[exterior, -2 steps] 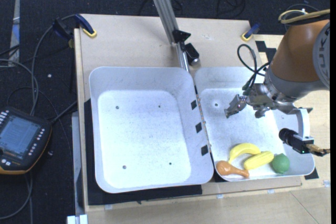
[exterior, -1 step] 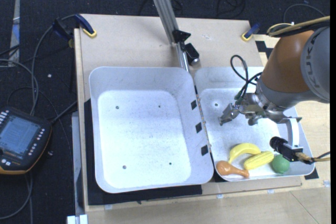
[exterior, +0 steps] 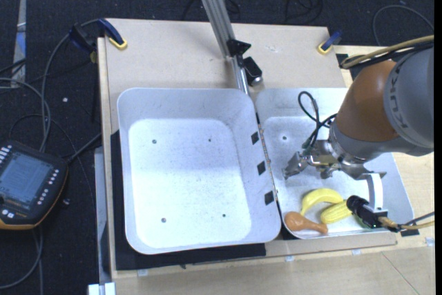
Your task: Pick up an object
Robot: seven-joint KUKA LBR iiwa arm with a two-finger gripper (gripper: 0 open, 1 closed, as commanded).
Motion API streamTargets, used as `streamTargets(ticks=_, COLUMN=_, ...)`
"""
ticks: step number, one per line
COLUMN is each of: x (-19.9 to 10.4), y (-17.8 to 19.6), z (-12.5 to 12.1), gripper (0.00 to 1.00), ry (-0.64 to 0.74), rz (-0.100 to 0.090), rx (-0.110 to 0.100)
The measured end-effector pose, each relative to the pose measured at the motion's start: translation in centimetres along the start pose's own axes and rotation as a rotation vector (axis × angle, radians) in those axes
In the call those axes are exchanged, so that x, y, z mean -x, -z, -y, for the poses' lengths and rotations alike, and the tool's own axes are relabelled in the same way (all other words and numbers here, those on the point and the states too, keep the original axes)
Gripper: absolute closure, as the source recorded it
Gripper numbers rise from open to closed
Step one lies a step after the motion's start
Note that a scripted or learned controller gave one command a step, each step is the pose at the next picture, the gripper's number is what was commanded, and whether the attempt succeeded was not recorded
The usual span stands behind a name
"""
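- Right bin [exterior: 284, 114]: yellow banana [exterior: 320, 198] and orange pear-shaped thing [exterior: 302, 221] by its front edge.
- Gripper [exterior: 297, 164] over that bin's middle; how far it is open cannot be told.
- Wooden bench [exterior: 173, 52]; teach pendant [exterior: 24, 183] on the floor.

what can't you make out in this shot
Camera view:
- right bin: much of its floor and right wall is hidden under the arm.
- banana: right end covered by wrist hardware.
- orange pear-shaped thing: too small to name.
- gripper: too blurred and small to tell whether it touches anything.
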State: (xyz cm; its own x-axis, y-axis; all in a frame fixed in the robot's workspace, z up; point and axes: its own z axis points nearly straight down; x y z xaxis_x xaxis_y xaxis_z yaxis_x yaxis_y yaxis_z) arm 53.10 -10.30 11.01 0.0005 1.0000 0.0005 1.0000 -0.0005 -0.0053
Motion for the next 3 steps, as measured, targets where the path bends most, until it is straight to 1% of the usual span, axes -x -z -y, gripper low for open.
streamTargets(ticks=1, x=0.0, y=-1.5, z=0.0, gripper=0.00, ry=0.001, rz=0.000, rx=0.004)
streamTargets(ticks=2, x=0.0, y=-0.4, z=0.0, gripper=1.00, ry=0.000, rz=0.000, rx=0.006)
streamTargets(ticks=3, x=-0.5, y=3.8, z=0.1, gripper=1.00, ry=0.001, rz=0.001, rx=0.009)
